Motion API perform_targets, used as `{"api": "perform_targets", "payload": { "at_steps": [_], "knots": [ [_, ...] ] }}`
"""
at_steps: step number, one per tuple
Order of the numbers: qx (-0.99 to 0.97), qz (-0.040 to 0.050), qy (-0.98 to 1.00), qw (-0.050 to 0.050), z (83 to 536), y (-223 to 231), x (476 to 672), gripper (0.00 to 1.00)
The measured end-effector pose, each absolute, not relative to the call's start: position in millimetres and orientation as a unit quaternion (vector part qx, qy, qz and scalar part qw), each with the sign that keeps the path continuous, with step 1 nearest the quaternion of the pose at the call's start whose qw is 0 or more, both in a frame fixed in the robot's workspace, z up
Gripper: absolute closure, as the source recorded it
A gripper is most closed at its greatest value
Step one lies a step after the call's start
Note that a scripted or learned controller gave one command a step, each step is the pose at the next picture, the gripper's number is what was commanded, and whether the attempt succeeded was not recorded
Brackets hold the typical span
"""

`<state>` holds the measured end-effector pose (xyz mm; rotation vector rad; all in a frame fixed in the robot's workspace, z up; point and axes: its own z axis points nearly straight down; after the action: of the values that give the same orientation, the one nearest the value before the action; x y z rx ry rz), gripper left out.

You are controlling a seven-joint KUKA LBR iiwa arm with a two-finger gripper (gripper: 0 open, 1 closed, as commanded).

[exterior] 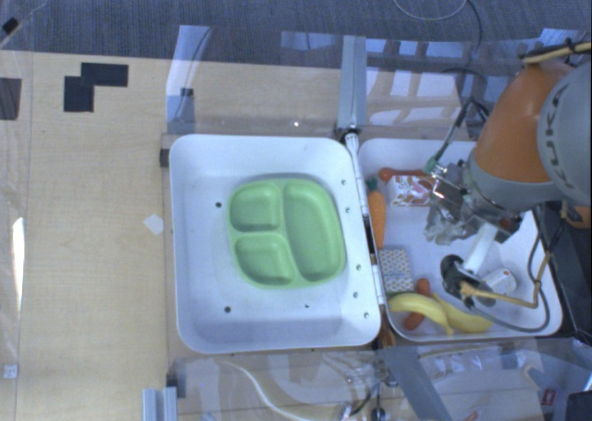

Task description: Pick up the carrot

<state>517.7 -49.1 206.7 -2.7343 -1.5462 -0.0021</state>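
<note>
While glossy and tapered, the carrot [376,216] hugs the smooth bin wall [359,216].

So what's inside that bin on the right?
The right bin holds a carrot along its left wall, a banana, a small carton and a checkered block. The arm covers the rest.
</note>
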Motion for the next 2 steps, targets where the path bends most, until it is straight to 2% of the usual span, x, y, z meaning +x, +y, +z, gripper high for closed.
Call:
{"api": "perform_targets", "payload": {
  "at_steps": [1, 2],
  "knots": [
    [-0.834, -0.0009, -0.551, 0.000, 215, -23, 496.5, 1.00],
    [-0.901, -0.0015, -0.434, 0.000, 210, 14, 487.9, 1.00]
  ]
}}
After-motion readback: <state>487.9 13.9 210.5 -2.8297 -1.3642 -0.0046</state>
